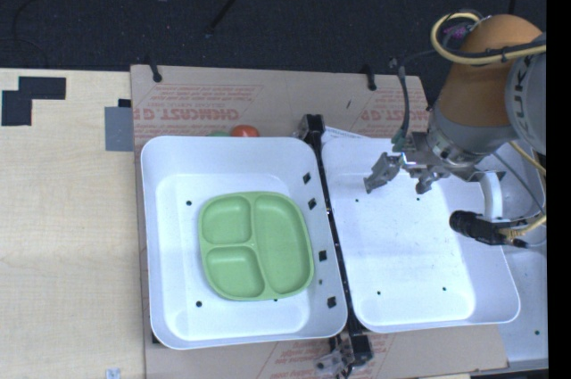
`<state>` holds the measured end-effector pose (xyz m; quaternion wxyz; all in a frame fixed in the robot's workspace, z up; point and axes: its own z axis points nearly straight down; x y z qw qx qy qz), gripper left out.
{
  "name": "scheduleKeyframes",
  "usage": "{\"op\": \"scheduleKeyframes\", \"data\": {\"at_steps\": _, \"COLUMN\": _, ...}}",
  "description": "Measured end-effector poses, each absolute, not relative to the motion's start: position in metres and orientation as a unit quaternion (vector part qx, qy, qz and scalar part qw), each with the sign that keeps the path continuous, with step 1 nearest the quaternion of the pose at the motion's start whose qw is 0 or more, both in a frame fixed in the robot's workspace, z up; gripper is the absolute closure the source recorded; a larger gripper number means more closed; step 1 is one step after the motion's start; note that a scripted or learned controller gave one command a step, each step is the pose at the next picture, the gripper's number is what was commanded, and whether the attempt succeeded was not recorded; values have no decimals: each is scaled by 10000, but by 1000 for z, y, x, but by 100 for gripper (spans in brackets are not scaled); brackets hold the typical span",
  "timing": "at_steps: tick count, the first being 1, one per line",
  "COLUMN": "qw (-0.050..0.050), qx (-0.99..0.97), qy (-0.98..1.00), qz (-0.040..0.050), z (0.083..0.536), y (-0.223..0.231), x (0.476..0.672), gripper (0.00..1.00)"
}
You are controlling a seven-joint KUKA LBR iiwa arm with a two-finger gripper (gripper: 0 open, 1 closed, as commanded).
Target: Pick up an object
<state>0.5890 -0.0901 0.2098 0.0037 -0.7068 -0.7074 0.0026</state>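
lying flat, pale green three-compartment plate [256, 245].

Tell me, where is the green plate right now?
The green plate lies flat in the left bin, near its middle, across the divider from the tool over the right bin.

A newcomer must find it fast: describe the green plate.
Look at the left bin of the two white ones. The plate lies flat on its floor, pale green and split into three compartments, unlike the small orange thing behind the bin's far rim.
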Motion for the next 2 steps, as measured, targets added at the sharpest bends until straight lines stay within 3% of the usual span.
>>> {"op": "scheduleKeyframes", "data": {"at_steps": 1, "qw": 31, "qx": -7068, "qy": -7074, "qz": 23, "z": 165, "y": -87, "x": 592, "gripper": 0}}
{"op": "scheduleKeyframes", "data": {"at_steps": 2, "qw": 37, "qx": -7070, "qy": -7072, "qz": 26, "z": 117, "y": -87, "x": 582, "gripper": 0}}
